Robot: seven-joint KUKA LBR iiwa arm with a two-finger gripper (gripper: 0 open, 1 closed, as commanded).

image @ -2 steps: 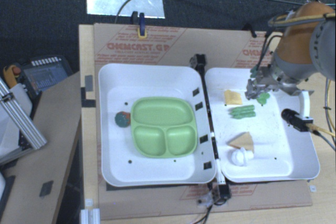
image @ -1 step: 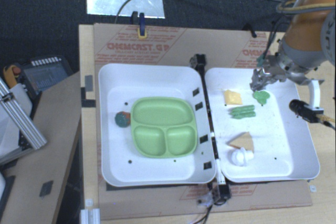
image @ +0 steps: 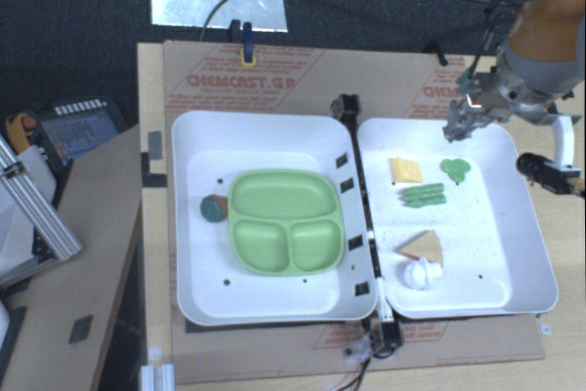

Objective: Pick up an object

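Green toy beans [image: 422, 194]: lying in the right bin [image: 526, 261], seen from the hand at about seven o'clock; judged light, stiff, slippery plastic, best pinched across the bundle.
Hand [image: 461, 125]: poised over the bin's far rim; its opening cannot be told, nothing seen held.
Neighbours: yellow wedge [image: 406, 169] at eleven o'clock and green leaf [image: 454, 168] at one o'clock of the beans, both near, leaving little room.

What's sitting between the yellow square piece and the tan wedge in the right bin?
In the camera view, the green bean bundle lies between the yellow square and the tan wedge.
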